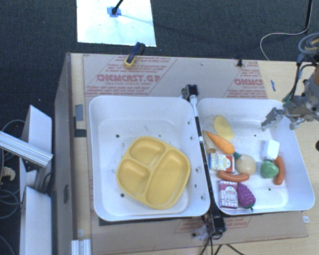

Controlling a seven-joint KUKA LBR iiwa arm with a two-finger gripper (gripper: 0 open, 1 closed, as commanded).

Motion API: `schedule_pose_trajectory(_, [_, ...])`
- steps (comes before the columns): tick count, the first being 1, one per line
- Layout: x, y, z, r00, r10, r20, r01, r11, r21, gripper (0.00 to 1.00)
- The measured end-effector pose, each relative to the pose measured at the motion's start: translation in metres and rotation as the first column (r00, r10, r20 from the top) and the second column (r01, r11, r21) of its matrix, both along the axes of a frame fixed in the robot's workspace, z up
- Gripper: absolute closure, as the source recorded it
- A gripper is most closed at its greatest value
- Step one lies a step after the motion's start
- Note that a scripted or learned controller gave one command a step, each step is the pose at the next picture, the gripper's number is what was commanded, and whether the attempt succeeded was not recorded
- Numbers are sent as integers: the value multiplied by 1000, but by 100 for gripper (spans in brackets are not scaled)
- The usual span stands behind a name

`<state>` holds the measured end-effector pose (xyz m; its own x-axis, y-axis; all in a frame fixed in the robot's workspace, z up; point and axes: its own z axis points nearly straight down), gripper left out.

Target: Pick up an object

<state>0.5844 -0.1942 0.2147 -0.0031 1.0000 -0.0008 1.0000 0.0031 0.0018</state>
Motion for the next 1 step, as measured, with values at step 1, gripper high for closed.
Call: schedule_pose_trajectory(1, [15,52,-42,1000,2,-1,-2,1000,2,0])
